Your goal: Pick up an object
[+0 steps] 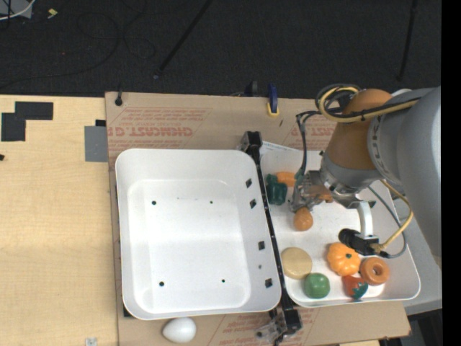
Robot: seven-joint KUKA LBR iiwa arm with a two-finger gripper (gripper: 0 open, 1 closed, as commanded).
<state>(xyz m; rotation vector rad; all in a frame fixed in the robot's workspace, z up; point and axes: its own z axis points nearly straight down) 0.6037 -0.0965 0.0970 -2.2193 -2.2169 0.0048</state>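
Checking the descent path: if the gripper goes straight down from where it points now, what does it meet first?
Most likely the small orange-brown ball just beneath the gripper in the right bin; depth from this slanted view is uncertain.

smooth white plastic bins [137, 171], cardboard base [180, 125]

Fixed overhead slant onto both bins [130, 193]

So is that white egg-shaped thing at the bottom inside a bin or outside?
Outside. The white egg lies on the cardboard below the left bin's front rim, beyond its wall.
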